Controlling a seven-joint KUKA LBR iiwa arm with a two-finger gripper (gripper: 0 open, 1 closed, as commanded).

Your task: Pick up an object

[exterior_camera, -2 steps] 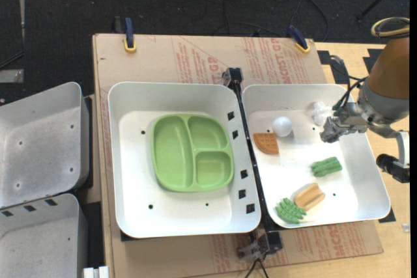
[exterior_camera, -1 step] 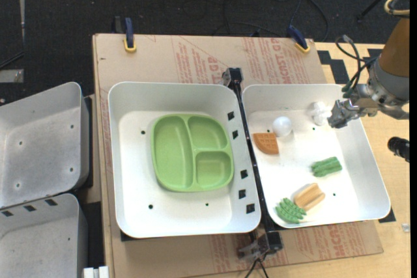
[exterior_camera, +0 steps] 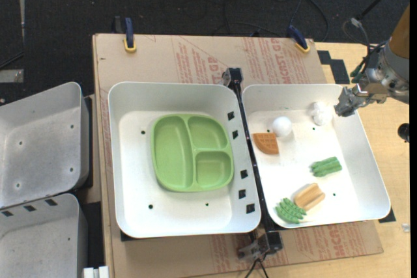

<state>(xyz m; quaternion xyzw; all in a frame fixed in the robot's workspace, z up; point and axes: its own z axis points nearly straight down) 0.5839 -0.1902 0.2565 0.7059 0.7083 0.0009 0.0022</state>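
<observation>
White crumpled object (exterior_camera: 319, 113) lying in the right bin (exterior_camera: 365, 159) just left of the claw (exterior_camera: 345, 106), claw at the bin's upper right rim, white ball (exterior_camera: 282, 126) farther left, green divided tray (exterior_camera: 193, 153) in the left bin (exterior_camera: 130, 140) well beyond

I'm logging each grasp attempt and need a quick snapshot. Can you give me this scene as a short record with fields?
left bin: holds a green divided tray
right bin: white ball, white lump, orange wedge, green ridged piece, tan block, green leafy piece
gripper: over the right bin's far right corner, near the white lump
object held: none seen
bench top: cardboard sheet, clamped at the far edge
</observation>
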